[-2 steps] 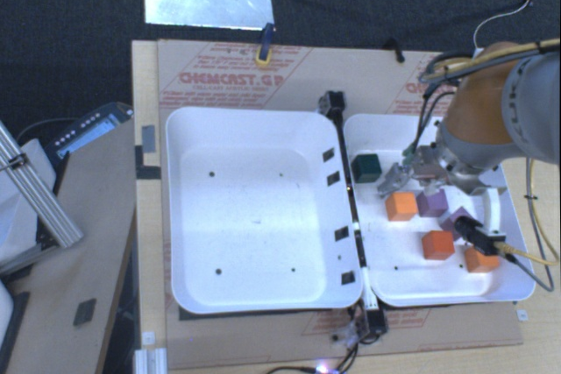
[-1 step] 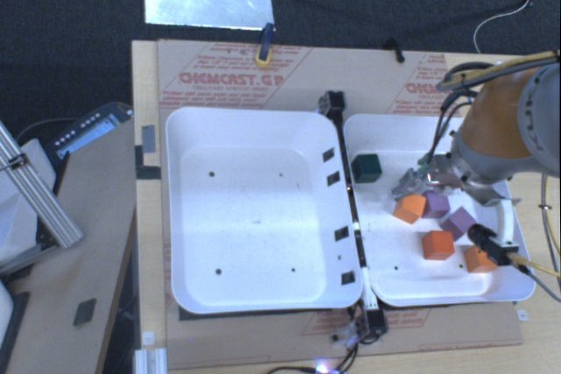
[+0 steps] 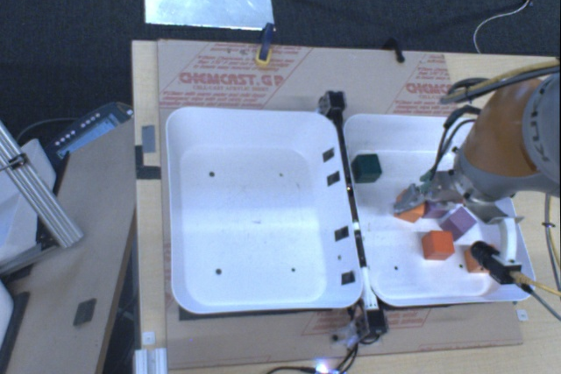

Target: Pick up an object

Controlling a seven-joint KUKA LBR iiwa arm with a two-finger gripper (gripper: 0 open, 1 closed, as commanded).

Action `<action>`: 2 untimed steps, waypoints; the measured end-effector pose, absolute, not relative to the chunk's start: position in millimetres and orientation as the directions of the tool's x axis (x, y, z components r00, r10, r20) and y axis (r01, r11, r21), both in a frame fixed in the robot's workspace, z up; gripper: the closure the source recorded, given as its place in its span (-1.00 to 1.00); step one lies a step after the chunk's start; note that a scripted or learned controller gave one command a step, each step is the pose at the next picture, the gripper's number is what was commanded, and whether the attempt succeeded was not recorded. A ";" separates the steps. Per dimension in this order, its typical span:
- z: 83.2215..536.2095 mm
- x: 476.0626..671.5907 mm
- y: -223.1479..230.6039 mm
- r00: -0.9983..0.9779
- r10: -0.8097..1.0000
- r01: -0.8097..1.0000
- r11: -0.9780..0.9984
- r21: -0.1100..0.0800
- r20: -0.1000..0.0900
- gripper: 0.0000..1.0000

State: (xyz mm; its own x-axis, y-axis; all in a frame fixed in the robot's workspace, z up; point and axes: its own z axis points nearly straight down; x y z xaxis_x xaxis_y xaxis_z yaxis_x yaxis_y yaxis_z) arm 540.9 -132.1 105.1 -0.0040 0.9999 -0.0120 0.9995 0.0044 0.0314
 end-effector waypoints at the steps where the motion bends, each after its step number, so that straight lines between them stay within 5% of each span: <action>1: 118.2 543.0 -132.1 -0.004 1.000 0.999 0.005 0.043 -0.013 1.00; 2: 82.7 484.2 -122.4 0.001 1.000 1.000 -0.001 -0.004 0.002 1.00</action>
State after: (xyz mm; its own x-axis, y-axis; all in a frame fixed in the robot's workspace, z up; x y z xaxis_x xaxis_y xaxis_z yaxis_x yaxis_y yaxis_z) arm 484.2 -122.4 82.7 0.0007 1.0000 0.0020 1.0000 -0.0006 -0.0039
